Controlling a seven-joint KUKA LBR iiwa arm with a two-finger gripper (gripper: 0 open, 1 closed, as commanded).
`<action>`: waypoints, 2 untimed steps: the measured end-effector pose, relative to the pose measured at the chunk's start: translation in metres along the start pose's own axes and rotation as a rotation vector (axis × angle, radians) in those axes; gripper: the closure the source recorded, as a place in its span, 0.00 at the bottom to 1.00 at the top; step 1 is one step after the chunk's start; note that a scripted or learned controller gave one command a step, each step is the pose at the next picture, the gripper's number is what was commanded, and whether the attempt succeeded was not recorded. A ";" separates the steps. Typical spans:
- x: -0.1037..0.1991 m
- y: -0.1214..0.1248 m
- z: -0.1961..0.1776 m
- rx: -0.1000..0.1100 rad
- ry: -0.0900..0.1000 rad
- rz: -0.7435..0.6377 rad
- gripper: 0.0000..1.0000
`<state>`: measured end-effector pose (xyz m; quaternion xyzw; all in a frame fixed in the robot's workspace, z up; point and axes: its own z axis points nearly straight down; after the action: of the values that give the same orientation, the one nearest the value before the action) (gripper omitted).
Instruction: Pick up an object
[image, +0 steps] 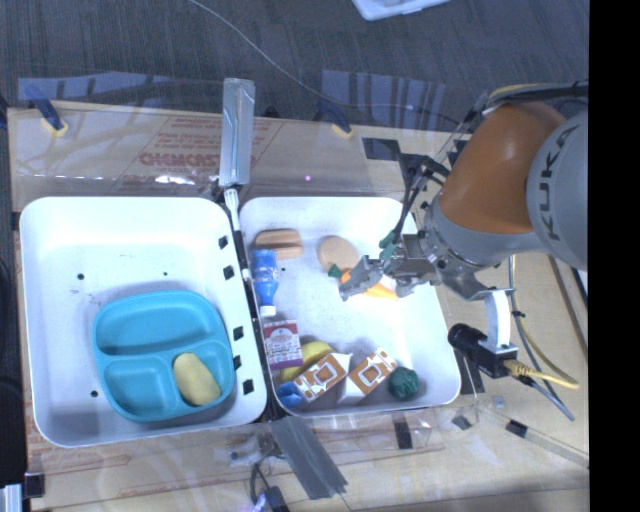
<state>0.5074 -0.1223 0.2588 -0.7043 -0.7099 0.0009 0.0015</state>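
Observation:
My gripper (378, 278) is low in the right bin (430, 330), near its middle right. It looks open, with a small yellow-orange object (378, 292) lying on the bin floor between its fingers. The object is partly hidden by the gripper. A tan oval object (337, 250) lies just left of the gripper, apart from it. A hot-dog bun (278, 241) rests further left at the bin's back.
A blue bottle (264, 276), a red-brown carton (282, 345), a yellow banana (315, 352), two orange-and-white blocks (322, 378) and a dark green lump (403, 382) crowd the right bin's left and front. The left bin (60, 250) holds a blue divided plate (150, 330) with a yellow lump (197, 379).

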 end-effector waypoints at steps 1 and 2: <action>-0.022 0.012 0.033 0.000 0.000 -0.336 0.00; -0.060 0.075 0.103 0.002 0.000 -0.193 0.00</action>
<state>0.5828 -0.1813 0.1556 -0.6329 -0.7743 0.0016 0.0024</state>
